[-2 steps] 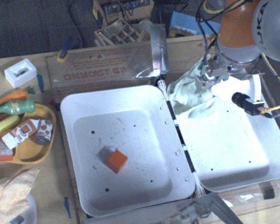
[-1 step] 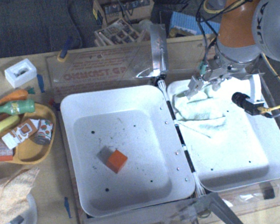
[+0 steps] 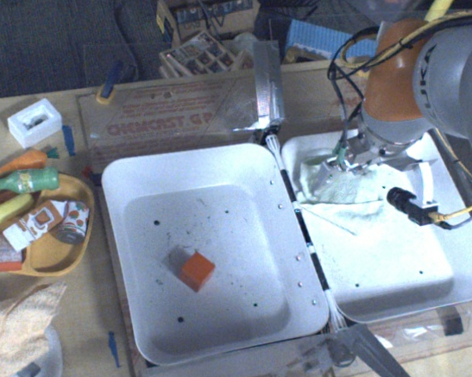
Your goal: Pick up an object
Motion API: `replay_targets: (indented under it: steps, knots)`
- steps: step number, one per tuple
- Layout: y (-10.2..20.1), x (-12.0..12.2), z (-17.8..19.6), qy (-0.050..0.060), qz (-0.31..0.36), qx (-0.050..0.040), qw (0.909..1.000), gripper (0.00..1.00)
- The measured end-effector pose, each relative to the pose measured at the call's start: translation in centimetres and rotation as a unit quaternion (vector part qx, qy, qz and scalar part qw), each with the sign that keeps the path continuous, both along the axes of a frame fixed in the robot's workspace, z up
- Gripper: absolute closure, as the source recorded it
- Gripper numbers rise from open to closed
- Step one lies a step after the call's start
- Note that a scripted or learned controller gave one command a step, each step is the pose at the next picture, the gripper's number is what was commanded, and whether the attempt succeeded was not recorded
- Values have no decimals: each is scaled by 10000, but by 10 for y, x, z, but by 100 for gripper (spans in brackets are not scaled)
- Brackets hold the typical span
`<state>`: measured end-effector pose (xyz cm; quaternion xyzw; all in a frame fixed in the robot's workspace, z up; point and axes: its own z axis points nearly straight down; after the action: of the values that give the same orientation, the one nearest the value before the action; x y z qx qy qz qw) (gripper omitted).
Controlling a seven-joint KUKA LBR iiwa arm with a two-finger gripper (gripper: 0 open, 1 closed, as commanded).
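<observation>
Sitting alone in the left bin (image 3: 132,189), the orange block (image 3: 198,270) is well apart from the gripper (image 3: 347,159), low over the right bin (image 3: 466,277)'s far-left corner; any grasp there risks missing the block.

Orange block (image 3: 198,270) in white bin (image 3: 132,189); grey, orange-banded arm (image 3: 428,69).
</observation>
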<state>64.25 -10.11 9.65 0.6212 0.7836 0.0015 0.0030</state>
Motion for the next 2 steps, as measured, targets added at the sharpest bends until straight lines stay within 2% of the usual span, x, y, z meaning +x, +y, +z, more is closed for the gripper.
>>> replay_targets:
  steps: [1, 2]
  knots:
    - [1, 25, -7, 9, 74, 2, 10000, 0]
    - [-52, 16, 35, 1, -524, -5, 9986, 0]
